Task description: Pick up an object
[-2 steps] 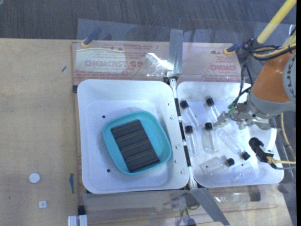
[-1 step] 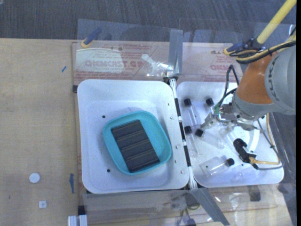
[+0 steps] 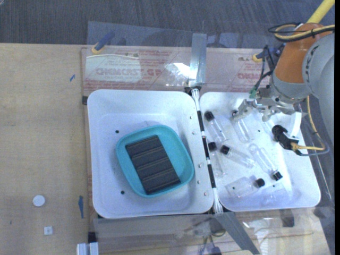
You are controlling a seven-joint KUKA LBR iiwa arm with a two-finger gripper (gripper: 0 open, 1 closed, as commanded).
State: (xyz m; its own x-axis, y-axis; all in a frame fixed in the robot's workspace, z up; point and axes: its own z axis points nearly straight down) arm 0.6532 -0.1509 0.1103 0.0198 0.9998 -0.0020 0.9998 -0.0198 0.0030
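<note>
Nearest the camera, along the front of the right bin [image 3: 305, 195], lie several clear plastic vials with black caps: one [image 3: 243, 186] close to the front rim, another [image 3: 268, 163] just behind it toward the arm [image 3: 313, 57]. More of these vials are scattered farther back in the same bin, among them one [image 3: 214, 125] beside the divider [image 3: 204, 142] that separates the two bins, and a small black cap [image 3: 224, 150] near it. Left of that divider, the left bin [image 3: 101, 158] holds a teal tray [image 3: 180, 153] with a dark ribbed block [image 3: 152, 163] lying in it.

At the back of the right bin, well away from the divider, the gripper [image 3: 249, 106] hangs low over the vials, under the orange band [image 3: 295, 62] of the arm. Whether its jaws are spread or closed cannot be told from this angle, and nothing is visibly between them. A clear vial [image 3: 241, 129] lies just in front of the gripper.
</note>
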